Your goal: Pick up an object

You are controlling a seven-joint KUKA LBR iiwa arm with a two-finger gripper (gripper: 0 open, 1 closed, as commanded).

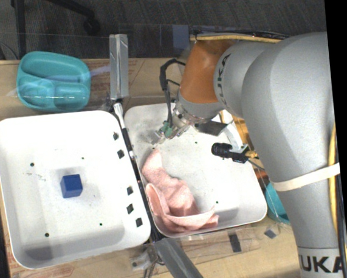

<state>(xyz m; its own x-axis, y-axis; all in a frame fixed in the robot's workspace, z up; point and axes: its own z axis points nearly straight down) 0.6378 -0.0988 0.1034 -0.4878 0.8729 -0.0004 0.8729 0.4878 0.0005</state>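
Note:
A pink cloth (169, 194) lies crumpled in the right bin (241, 205), along its left wall and front edge. A small blue cube (72, 185) rests on the floor of the left bin (19, 181). My gripper (168, 130) hangs low over the back left part of the right bin, just above and behind the top end of the cloth. A small greenish part shows at its tip. The orange band of the wrist (201, 77) is right behind it.
A turquoise plastic container (52, 80) sits on the bench behind the left bin. The grey arm (295, 130) covers the right side of the right bin. A black part (226, 151) juts out over the bin's floor near the arm.

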